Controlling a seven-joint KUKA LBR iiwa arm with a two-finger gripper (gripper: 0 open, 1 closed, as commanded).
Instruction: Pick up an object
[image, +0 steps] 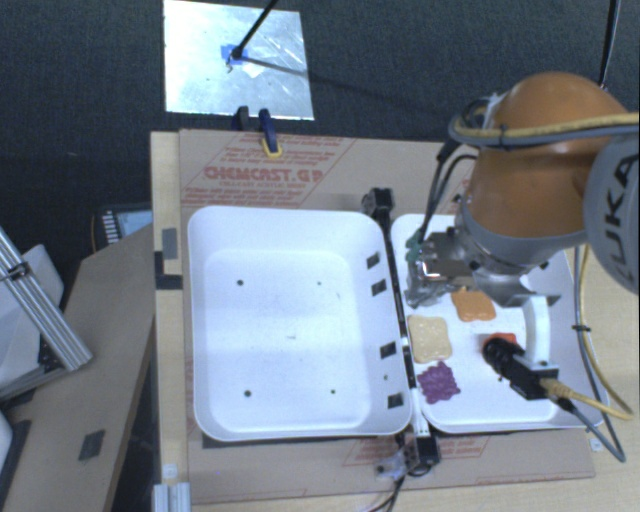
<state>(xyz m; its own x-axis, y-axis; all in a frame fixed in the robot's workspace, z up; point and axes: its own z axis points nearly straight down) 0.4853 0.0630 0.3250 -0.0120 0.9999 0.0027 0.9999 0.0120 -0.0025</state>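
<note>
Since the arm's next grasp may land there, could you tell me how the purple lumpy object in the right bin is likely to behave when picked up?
The purple lumpy object looks like a cluster of small bumps, so fingers would probably find uneven purchase. It lies low and flat on the right bin, so rolling seems unlikely. It appears small and is probably light, so a push may simply slide it.

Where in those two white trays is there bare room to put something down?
The left bin has a bare floor from wall to wall. The right bin is crowded: orange piece, tan piece, purple piece and the gripper.
</note>
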